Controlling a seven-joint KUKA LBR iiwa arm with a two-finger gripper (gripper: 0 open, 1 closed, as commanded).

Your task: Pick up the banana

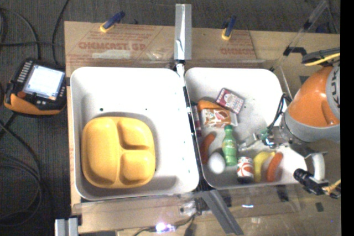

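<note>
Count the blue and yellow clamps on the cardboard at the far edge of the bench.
2. One clamp sits at the far edge above the left bin; the other clamp sits above the right bin. Others may be hidden behind the arm.

Two white bins (83, 85); one yellow divided tray (118, 150) in the left; in the right one banana (260, 165), one green bottle (229, 145), one white egg (216, 162), one can (244, 169), two packets (230, 100), three sausage-like pieces (274, 166).
</note>
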